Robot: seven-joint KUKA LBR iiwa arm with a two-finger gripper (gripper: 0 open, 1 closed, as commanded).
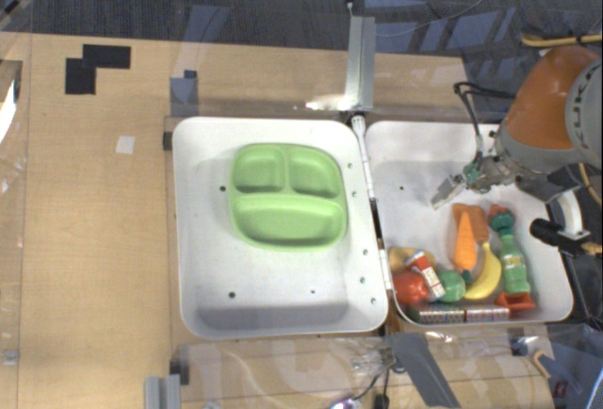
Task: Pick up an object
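One gripper hangs over the right bin, right of the frame's centre. Two thin grey fingers slant down and to the left, spread a little apart, with nothing between them. They sit above bare white bin floor.

Just below and to the right of the fingers lies the carrot, the nearest likely pick. Its long axis runs almost straight up and down the frame, with the tip toward the bottom. It looks like smooth, hard orange plastic, tapered. A darker orange block lies against its upper end.

Right of the carrot is a curved yellow banana, glossy, bending toward the lower right. Beyond it stands a green bottle with a label, its length also up and down the frame. At the bin's lower left corner sit a red tomato, round and shiny, and a small green piece. All the toys crowd the lower part of the bin, touching one another.

Above the gripper, the arm enters from the frame's right edge, grey with a broad orange band.

Left of the frame's centre, the left bin holds a pale green divided plate, matte, with rounded corners and three compartments. Both bins rest on a tan wooden bench.
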